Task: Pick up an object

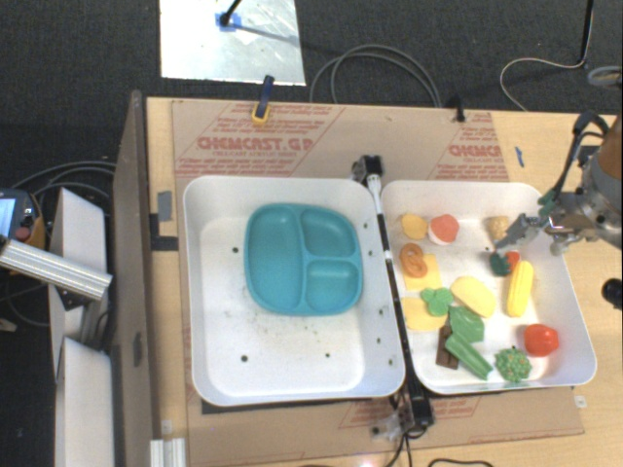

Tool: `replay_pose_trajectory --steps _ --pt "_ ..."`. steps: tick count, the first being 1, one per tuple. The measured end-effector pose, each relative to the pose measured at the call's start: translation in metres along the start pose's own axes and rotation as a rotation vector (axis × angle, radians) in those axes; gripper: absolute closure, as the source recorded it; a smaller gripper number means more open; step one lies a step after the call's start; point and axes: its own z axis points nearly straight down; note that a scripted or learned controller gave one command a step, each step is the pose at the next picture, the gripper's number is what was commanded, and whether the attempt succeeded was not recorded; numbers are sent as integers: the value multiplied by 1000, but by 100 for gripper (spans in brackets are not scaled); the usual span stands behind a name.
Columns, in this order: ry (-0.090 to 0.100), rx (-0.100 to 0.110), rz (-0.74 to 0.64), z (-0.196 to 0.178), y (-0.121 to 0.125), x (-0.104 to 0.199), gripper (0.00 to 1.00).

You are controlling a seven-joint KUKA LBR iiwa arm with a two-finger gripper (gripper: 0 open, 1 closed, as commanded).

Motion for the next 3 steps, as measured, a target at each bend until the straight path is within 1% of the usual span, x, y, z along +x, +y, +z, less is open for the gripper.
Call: replay_pose_trajectory --steps 1,2,3 --pt "0 5 3 85 29 -43 0" --pt "-8 -11 2 156 29 -47 0" --pt "-7 -17 1 142 32 -47 100"
